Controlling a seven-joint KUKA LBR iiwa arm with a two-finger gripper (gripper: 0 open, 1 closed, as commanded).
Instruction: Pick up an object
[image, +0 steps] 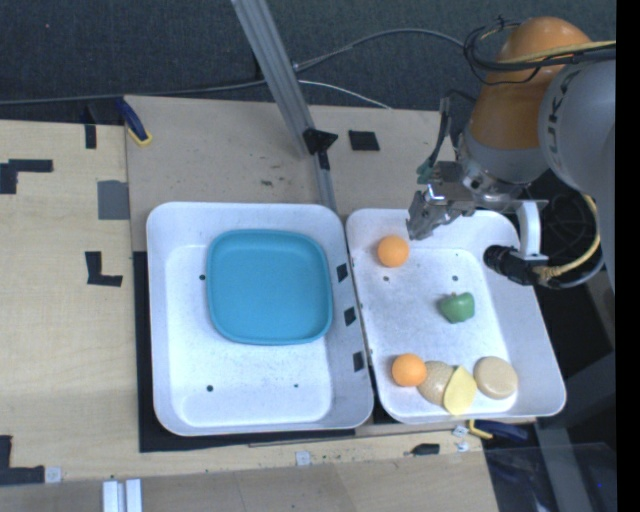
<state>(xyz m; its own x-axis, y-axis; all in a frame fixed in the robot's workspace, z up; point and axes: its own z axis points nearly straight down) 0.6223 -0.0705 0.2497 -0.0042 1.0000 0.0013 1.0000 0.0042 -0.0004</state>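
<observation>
Gripper above right bin, orange ball just left of its tips, finger state unreadable

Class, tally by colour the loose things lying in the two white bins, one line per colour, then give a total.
Orange: 2, a round orange ball and a second round orange ball
Green: 1, a small green pepper-like piece
Yellow: 1, a pale yellow wedge
Beige: 2, a beige round piece and a beige lump
Blue: 1, a square blue plastic plate
Total: 7

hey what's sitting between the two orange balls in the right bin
Nothing. In the camera view, bare white bin floor runs from the upper orange ball down to the lower orange ball; the green piece sits off to the right.
</observation>
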